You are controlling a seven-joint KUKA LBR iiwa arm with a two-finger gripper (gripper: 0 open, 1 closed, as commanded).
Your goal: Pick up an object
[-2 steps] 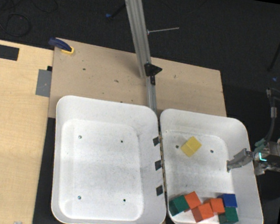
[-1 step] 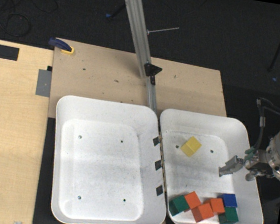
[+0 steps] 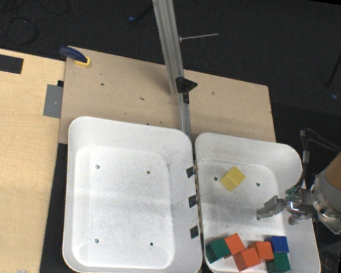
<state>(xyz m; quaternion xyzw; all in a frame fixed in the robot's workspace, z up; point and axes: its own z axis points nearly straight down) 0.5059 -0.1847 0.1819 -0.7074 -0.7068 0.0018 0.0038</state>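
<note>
In the right bin [image 3: 284,153] a yellow block [image 3: 233,178] lies near the back middle. A cluster of blocks sits at the front: a green block [image 3: 217,249], orange blocks [image 3: 235,244] [image 3: 247,259] [image 3: 264,250], a blue block [image 3: 279,243] and a dark green block [image 3: 278,265]. My gripper [image 3: 269,209] reaches in from the right, hanging over the bin floor right of the yellow block and behind the cluster. I see nothing between its fingers.
The left bin [image 3: 81,130] stands beside the right one, with black clips [image 3: 192,200] along the shared edge. A slanted aluminium rail [image 3: 170,42] rises behind the bins. A blue and yellow tool [image 3: 75,55] lies at the board's back left corner.
</note>
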